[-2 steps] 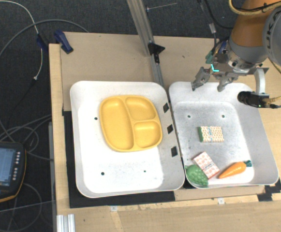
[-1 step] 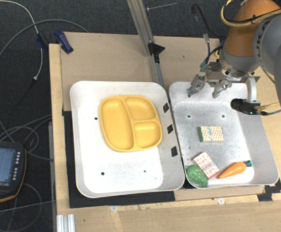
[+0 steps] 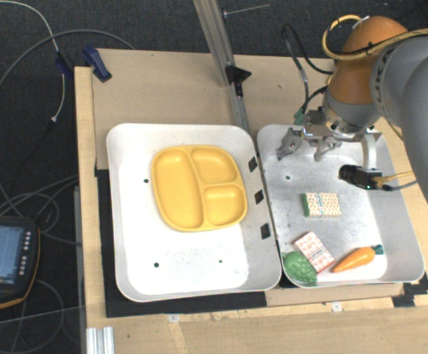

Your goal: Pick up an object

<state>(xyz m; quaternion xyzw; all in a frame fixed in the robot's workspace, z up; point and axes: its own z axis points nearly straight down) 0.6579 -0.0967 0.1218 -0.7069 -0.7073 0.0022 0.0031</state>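
Four small items along the right bin (image 3: 398, 220) near edge, pincer (image 3: 306, 147) spread apart above bare far end.

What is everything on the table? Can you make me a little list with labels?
left bin: holds a yellow divided tray
right bin: holds the toys
toys: orange carrot, green leafy thing, small red-and-white box, white dotted block
end effector: above the right bin's far end, fingers spread, holding nothing
carrot spot: near front corner of the right bin
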